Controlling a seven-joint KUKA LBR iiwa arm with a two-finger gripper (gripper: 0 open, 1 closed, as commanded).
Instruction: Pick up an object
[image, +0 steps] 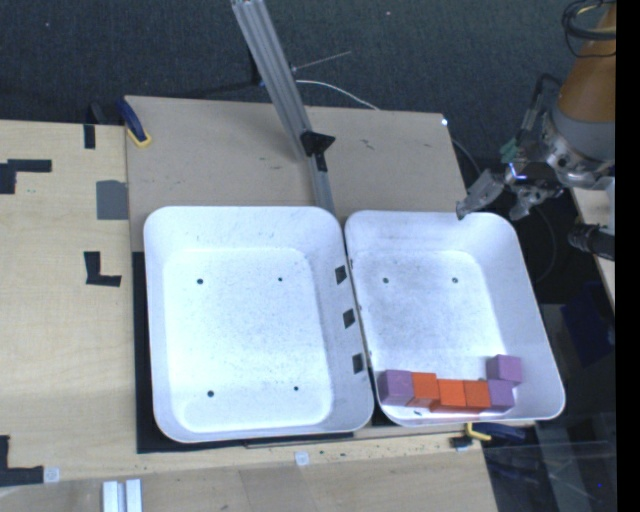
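At the far left a pale wooden bench (60, 330) marked with strips of black tape is seen, and on it the left bin (240, 240) stands, shallow, white and finely speckled. A slanted metal post (285, 90) rises behind the seam where the two bins meet. The right bin (440, 240) touches its neighbour along that seam, and the task's things are gathered in its near corner: a purple block (397, 385) lies beside an orange block (424, 387), a second orange block (463, 394) follows, and two further purple blocks (505, 378) are stacked or pressed against the bin's right wall. The blocks are judged to be small, light and rigid, probably foam or wood, with flat faces that should not slip easily; the leftmost purple block is best taken across its free sides, since its neighbours are touching and leave little room for a finger. The bin floor is smooth and the low sloping walls crowd the corner. The gripper (490, 197) hangs over the far right rim, well apart from the blocks; nothing is seen in it, though whether it is parted or closed cannot be told.
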